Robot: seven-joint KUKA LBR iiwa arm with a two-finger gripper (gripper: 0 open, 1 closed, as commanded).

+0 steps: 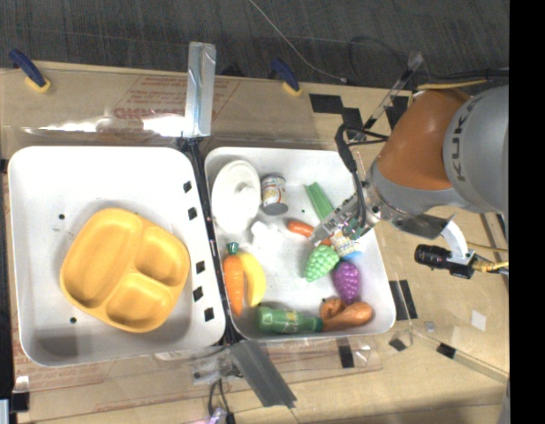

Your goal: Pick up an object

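Pincer [344, 228]: low inside the right bin [378, 276], at its right-hand side; whether its tips are spread or pressed together cannot be told, and nothing can be seen pinched between them.
Task's thing: any one piece will serve; the likeliest candidate, judging by the pincer's position, is the green grape bunch [321, 261], directly under and touching the tip.
Purple grape bunch [346, 280]: just below the pincer, beside the green one.
Green strip [320, 200]: just above-left of the pincer.
Orange-red piece [299, 230]: just left of the pincer.
Small can [273, 192] and white bowl [235, 193]: farther left and above; can's label too small to read.
Banana [252, 276], carrot [233, 283], green bottle [284, 320], brown pear-like piece [345, 312]: below-left and below; scattered loosely, probably as random pick targets.
Yellow divided tray [125, 268]: far left, in the left bin [25, 237].
Writing: faint reddish print on the cardboard [148, 104] far above-left, illegible.
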